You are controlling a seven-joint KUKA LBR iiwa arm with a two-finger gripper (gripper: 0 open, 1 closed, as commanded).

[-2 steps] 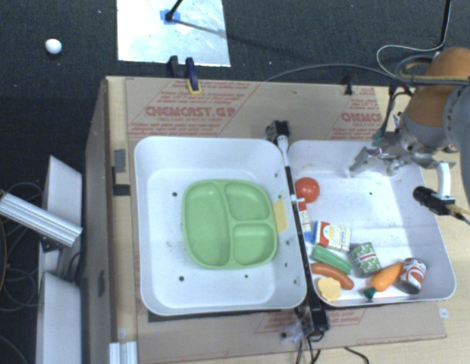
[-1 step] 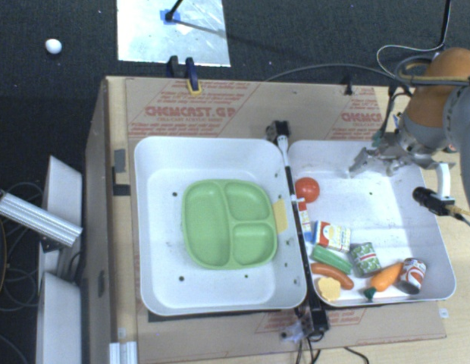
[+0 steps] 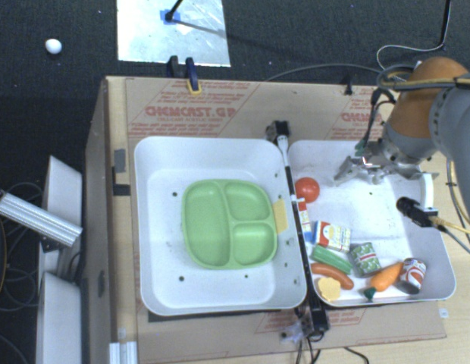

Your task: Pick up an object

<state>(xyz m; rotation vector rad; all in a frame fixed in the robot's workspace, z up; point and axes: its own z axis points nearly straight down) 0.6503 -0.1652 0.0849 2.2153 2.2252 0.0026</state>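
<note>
A grey-and-orange KUKA arm (image 3: 428,120) reaches over the right bin (image 3: 379,207), its gripper (image 3: 361,173) hanging up and to the right of a red tomato (image 3: 307,189), apart from it, over bare white floor; whether the gripper is released or clenched cannot be told from this angle.

The objects to be picked lie mostly below the tomato, which sits just beside the wall between the bins; a small printed carton (image 3: 333,236) lies down and to the right of the tomato, near it; a green vegetable (image 3: 331,259) lies below the carton, farther from the tomato, with an orange-red sausage (image 3: 333,275) below that and a yellow disc (image 3: 327,289) farthest down, at the bin's near wall; a green-and-white pack (image 3: 365,257), a carrot (image 3: 386,277) and a small can (image 3: 412,274) sit well down and to the right of the tomato, in a row toward the near right corner.

Left of the tomato, across the wall, the left bin (image 3: 163,203) bears a green divided plate (image 3: 226,222); a flat yellow piece (image 3: 280,216) lies between plate and wall, down and to the left of the tomato.
</note>
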